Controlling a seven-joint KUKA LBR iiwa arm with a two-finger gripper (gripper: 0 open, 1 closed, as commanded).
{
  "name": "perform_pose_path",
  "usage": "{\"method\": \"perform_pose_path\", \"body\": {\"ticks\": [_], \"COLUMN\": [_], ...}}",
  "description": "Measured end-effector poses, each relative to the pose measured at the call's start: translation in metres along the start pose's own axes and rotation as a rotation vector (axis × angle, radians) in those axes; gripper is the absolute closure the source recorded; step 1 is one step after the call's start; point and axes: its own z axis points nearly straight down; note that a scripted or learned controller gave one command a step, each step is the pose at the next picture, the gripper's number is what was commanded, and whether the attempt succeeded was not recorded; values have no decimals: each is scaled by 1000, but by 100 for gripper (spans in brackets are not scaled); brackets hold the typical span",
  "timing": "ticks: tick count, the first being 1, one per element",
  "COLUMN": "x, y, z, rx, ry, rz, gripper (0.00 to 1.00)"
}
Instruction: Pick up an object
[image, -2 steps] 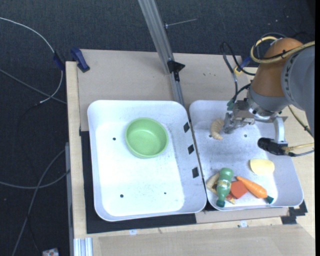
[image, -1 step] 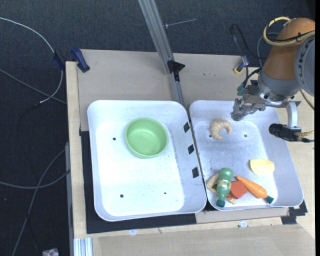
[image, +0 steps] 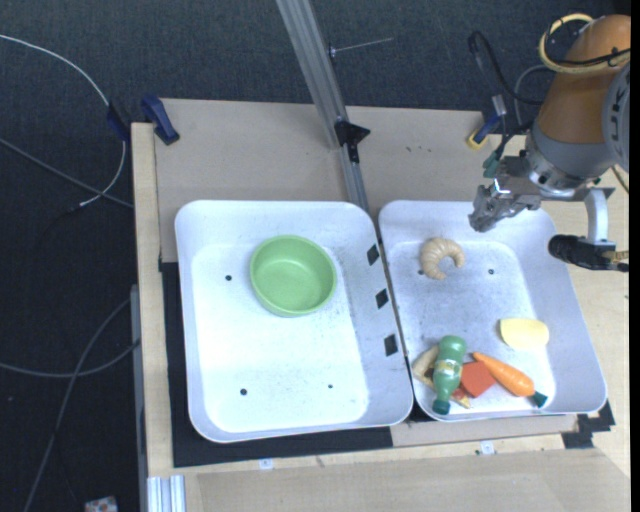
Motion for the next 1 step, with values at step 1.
{"method": "perform_pose_path", "body": {"ticks": [1], "x": [63], "y": [11], "z": [-3], "rx": [0], "ry": [2], "rz": [-5], "gripper": [100]}}
